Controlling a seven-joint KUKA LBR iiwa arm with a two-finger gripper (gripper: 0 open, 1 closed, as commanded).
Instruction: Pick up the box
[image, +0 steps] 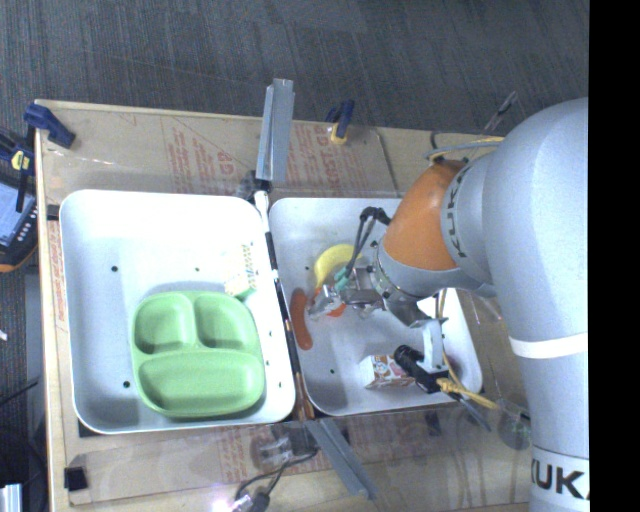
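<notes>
White-brown box (386, 372) lies near the tool (325, 303), not touching.

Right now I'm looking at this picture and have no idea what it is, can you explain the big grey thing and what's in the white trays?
One camera looks down at a slant on a wooden bench. The big grey thing is a robot arm with an orange band, reaching in from the right. Its gripper hangs low over the right bin; I can't tell whether it holds anything. That bin contains a small box, a yellow item and a reddish sausage-shaped item. The left bin holds a green divided tray and a small pale packet. The box lies apart from the gripper.
</notes>
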